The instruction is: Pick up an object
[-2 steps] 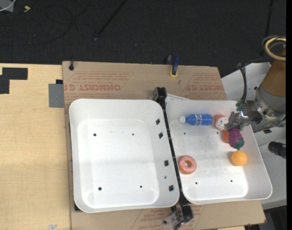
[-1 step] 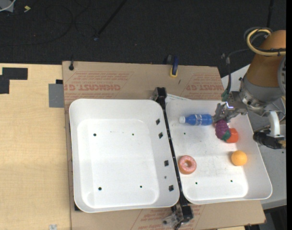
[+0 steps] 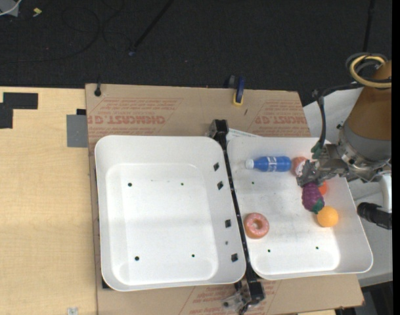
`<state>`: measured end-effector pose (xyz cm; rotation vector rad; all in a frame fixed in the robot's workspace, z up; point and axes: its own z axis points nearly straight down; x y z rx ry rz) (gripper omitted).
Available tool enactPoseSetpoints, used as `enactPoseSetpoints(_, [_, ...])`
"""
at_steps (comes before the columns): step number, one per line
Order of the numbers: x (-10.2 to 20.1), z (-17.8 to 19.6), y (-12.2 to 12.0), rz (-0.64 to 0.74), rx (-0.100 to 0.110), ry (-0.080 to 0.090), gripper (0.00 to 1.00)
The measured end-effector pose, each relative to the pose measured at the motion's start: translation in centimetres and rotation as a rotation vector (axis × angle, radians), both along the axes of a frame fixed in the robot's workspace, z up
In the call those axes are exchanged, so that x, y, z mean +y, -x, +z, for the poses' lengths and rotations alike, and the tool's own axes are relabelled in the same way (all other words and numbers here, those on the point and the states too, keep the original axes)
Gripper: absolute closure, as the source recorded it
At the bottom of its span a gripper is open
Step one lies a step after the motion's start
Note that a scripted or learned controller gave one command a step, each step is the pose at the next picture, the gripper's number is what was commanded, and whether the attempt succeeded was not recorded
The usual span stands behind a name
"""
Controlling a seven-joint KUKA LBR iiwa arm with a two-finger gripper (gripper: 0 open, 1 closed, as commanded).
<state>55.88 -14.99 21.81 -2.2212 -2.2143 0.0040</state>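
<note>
Over the right bin, the gripper hangs above purple grapes; whether its fingers grip anything, I cannot tell.

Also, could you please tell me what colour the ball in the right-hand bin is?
Orange: the ball shows best in the camera view.

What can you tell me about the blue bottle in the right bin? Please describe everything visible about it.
The bottle is small and looks like plastic, with a blue body or label and a white cap at its left end. It lies on its side, roughly level across the view, on the floor of the right bin near the bin's far wall. Its right end is beside a reddish thing under the gripper; whether they touch cannot be told. The pink doughnut lies apart, nearer the camera.
</note>
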Motion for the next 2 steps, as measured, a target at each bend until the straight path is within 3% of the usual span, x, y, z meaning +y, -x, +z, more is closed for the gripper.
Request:
enactPoseSetpoints(1, [12.4,3.2,-4.0,0.013,-0.007,0.000,1.00])
enactPoseSetpoints(2, [21.0,4.2,0.1,0.010,0.000,0.000,1.00])
